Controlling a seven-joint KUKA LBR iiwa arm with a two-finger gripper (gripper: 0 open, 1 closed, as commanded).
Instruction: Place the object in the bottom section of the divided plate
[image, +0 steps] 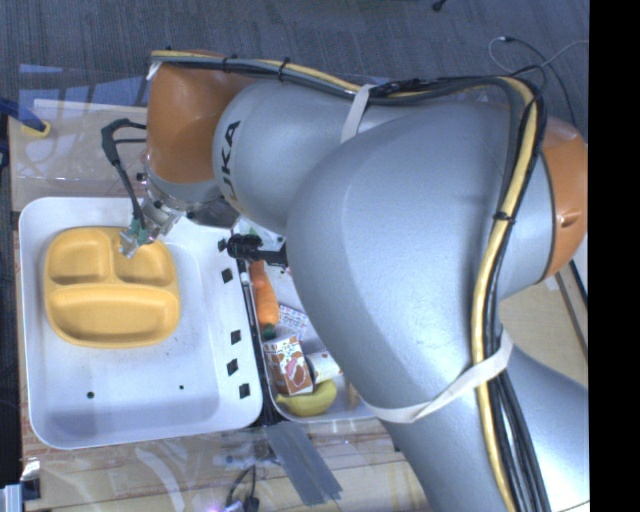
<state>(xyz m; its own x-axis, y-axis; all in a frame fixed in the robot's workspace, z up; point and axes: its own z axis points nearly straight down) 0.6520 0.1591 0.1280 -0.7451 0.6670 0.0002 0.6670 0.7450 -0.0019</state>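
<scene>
The end effector (133, 238) hangs over the top edge of the yellow divided plate (108, 288) in the left bin (120, 400). I cannot tell what it holds. "KA" shows on the arm (300, 130). A carrot (265, 296), a small carton (287, 364) and a banana (310, 400) lie well to its right.

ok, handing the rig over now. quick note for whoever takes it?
Gripper: over the top edge of the yellow divided plate, something small and greenish at its tip; grasp unconfirmed.
Plate sits in the left bin; its bottom section holds nothing.
Carrot, juice carton and banana lie in the right bin.
Done: no placement yet.
Left: get the object into the bottom section.
</scene>
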